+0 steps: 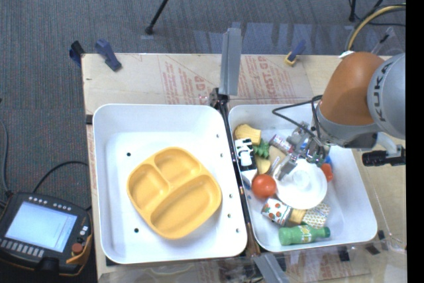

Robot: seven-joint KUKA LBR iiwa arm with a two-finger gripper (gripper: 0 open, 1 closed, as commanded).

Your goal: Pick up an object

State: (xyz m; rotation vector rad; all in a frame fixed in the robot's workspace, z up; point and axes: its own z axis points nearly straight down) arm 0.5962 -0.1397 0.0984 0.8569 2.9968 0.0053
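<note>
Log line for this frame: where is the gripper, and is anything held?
gripper: over right bin, above white bowl | held: nothing seen | red tomato: beside bowl | yellow tray: left bin

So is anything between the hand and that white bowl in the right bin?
Nothing visible is. The hand hangs right at the white bowl's upper-left rim. A red tomato sits close at the bowl's left, crowding that side.
</note>
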